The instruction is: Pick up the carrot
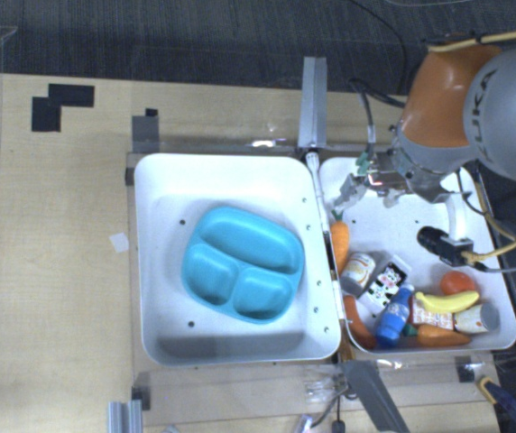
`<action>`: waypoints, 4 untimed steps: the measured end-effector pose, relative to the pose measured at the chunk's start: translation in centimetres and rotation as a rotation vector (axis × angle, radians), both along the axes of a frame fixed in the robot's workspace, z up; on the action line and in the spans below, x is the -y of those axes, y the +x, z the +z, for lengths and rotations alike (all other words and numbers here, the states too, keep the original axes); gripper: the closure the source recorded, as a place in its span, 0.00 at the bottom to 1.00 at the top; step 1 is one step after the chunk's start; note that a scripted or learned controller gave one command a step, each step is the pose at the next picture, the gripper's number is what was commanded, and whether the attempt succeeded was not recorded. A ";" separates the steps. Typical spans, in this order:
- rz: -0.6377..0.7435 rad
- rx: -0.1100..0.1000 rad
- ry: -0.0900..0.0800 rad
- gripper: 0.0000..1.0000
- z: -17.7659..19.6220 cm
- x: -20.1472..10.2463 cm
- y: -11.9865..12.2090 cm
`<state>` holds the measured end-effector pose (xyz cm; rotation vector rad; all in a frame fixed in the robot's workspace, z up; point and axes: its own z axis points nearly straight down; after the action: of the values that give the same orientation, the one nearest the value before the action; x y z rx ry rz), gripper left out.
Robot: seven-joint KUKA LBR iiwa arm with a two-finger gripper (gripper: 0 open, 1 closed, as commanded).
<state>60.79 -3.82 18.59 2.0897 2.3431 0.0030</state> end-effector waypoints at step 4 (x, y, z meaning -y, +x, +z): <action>0.481 0.002 -0.002 0.00 -3.2 5.2 -4.2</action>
<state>56.61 -8.97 15.40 1.4700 2.7718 0.0032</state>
